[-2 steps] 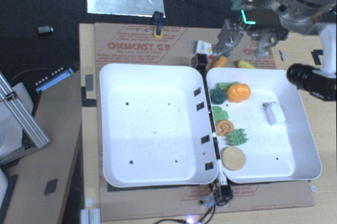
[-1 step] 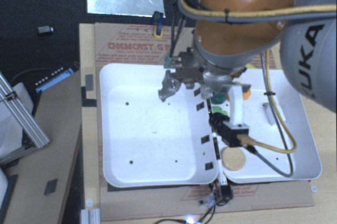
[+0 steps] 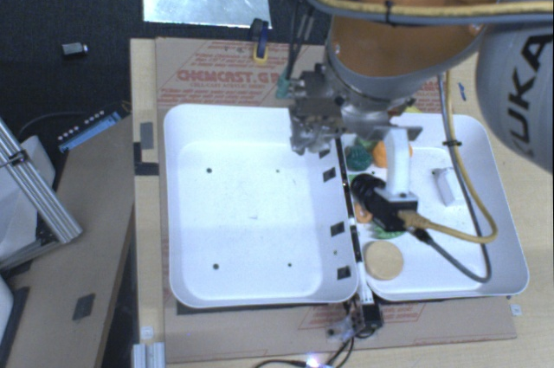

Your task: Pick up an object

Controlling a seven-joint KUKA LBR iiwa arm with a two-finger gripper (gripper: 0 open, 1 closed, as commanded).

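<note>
My gripper (image 3: 312, 132) hangs below the big orange wrist band, above the ridge where the two bins meet, toward the far side. Just right of it, in the right bin (image 3: 498, 210), lie a green object (image 3: 357, 156) and an orange object (image 3: 379, 153), both partly hidden by the arm's hardware. A tan round disc (image 3: 383, 260) rests near the front of that bin. A small pale grey block (image 3: 443, 185) lies further right. Nothing can be seen held in the gripper.
The left bin (image 3: 242, 210) is a bare white floor. A yellow cable (image 3: 459, 219) loops from the arm over the right bin to a black fitting (image 3: 378, 203), beside a white upright part (image 3: 397, 163). Cardboard (image 3: 216, 72) lies under both bins.
</note>
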